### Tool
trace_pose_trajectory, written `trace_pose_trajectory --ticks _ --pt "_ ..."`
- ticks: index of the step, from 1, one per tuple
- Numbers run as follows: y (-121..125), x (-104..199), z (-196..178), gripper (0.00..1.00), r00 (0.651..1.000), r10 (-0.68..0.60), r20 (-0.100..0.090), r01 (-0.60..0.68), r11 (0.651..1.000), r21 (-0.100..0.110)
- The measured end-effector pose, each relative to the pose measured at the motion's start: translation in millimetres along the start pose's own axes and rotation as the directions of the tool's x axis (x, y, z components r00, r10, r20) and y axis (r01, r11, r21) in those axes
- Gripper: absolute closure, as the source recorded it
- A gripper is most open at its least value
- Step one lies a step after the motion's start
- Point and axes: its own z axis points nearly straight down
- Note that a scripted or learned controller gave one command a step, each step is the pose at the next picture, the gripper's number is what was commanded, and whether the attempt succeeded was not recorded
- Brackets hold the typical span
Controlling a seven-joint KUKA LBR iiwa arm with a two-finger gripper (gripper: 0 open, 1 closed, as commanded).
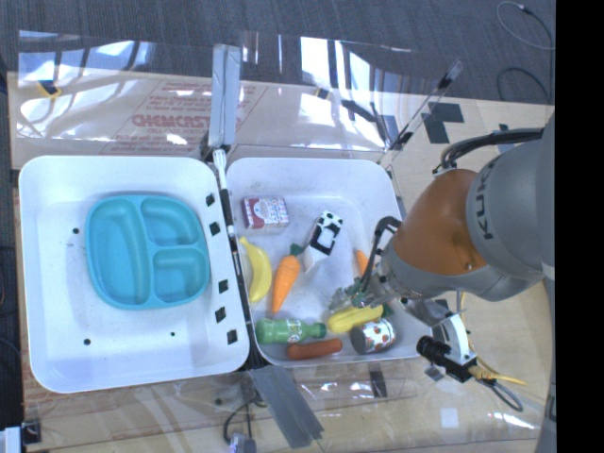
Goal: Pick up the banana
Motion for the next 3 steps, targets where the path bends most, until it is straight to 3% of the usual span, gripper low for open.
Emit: trace_pose_trajectory --ticks 1,2,3 --pt "1 0 -10 1.0 1.0 -0.006 0.0 0.006 1.0 0.0" --pt "20 30 0 1.0 0.982 -0.189 -0.003 0.189 0.982 0.002" --pt "21 29 0 0.0 0.982 -0.188 0.002 0.188 0.982 -0.001"
